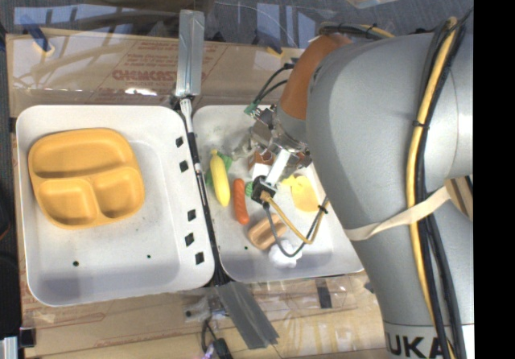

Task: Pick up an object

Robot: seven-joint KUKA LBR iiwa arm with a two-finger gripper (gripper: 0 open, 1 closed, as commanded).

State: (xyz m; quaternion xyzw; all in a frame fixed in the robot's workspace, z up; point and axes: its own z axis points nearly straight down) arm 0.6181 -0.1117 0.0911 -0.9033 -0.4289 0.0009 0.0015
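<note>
Single camera above bench [96, 68], slanted downward; both bins [105, 265] framed; arm [378, 124] at right.

Two shallow white bins side by side on brown cardboard.

Left bin [105, 285]: one orange-yellow plastic plate with three compartments [84, 176], lying flat in the upper left part.

Right bin [322, 265]: yellow toy corn cob with a green tip [218, 180] near the left wall; slim orange-red sausage-shaped piece [241, 201] just beside it; tan bread-like piece [263, 232] below that; pale yellow lump [305, 195] to the right.

Grey arm with orange band [386, 132] reaches in from the right. Gripper [264, 140] is low over the right bin's upper middle.
</note>
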